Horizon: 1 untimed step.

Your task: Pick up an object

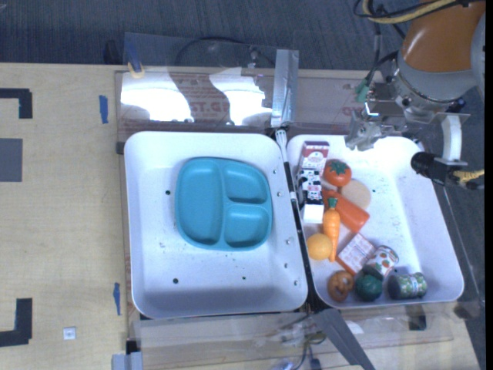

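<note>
- Pale wood counter [54, 230] bears two white bins
- Left bin [146, 276]: blue divided plate [223, 203]
- Right bin [431, 230]: toy foods along nine o'clock wall
- Gripper [362, 133] at its twelve o'clock rim; I cannot tell its state

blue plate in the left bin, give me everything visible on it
The blue plate is a teal, rounded-rectangle divided plate that looks like smooth moulded plastic. Raised ridges split it into three compartments: one large on the left, two smaller stacked on the right. All three look bare. It lies flat, right way up, about the middle of the left bin, on its floor, clear of the walls. Nothing else touches it.
</note>
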Each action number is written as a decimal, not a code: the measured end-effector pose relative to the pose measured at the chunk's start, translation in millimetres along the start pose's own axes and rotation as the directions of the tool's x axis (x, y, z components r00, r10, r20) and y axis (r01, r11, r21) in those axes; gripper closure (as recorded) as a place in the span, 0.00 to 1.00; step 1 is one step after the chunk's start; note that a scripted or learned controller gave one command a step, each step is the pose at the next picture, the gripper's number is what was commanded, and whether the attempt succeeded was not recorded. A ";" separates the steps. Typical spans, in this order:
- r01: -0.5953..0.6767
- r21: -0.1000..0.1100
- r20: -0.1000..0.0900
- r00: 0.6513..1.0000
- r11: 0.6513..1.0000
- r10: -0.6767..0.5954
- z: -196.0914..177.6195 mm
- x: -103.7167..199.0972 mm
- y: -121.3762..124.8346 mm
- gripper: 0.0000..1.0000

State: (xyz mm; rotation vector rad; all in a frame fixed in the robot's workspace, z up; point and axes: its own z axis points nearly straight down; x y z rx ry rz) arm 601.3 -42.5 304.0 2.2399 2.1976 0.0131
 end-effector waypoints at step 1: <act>-0.184 0.012 0.004 0.983 0.983 0.183 14.6 3.2 -11.3 1.00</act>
